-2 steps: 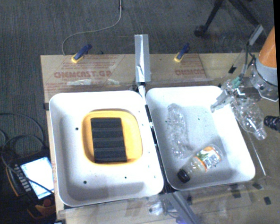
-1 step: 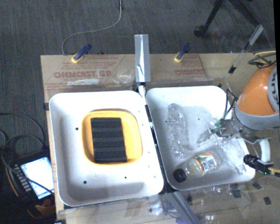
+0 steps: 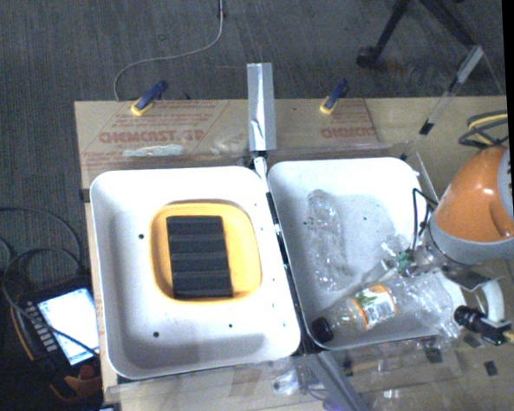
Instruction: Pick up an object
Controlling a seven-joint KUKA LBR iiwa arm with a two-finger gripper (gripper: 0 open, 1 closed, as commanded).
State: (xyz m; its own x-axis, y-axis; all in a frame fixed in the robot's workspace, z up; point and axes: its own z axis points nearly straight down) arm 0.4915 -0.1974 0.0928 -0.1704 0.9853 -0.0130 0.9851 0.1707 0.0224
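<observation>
Nothing looks picked up yet, as far as I can judge; the whole lift is still to do. The arm (image 3: 476, 209), big and orange-banded, hangs over the far right rim of the right bin (image 3: 342, 173). The gripper (image 3: 410, 260) seems to sit low under that wrist among clear plastic, and I cannot tell how it is set or whether it has anything.

Well off to the gripper's left, across the divide, the left bin (image 3: 121, 252) holds a yellow tray (image 3: 162, 249) with a black ridged block (image 3: 199, 256) on it, untouched.

Just below and left of the gripper lies a clear bottle (image 3: 367, 309) with an orange label, on its side, dark cap toward the bin's near corner. A second crumpled clear bottle (image 3: 324, 231) lies to the gripper's left; both crowd the spot and could confuse a grasp.
</observation>
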